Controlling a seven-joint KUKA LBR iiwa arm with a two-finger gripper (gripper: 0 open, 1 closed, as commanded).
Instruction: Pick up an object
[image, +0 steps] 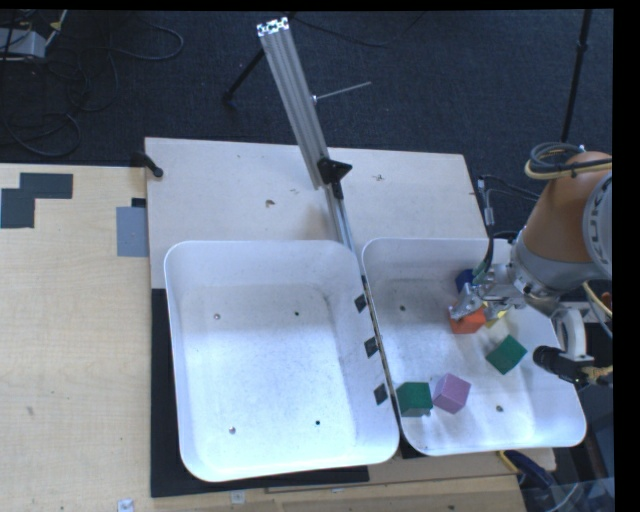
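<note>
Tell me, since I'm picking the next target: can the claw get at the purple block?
Probably yes. The purple block lies uncovered in the right bin, near the claw, though a green block sits close beside it.

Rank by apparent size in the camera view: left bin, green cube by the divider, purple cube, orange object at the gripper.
1. left bin, by far largest.
2. green cube and purple cube: look alike, can't rank.
3. orange object, partly hidden under the gripper, so unsure.

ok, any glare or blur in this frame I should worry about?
Camera view: left bin floor is washed out by bright glare; right bin evenly lit; blocks cast soft shadows; the hand area is slightly soft, so fine detail is unclear.
</note>
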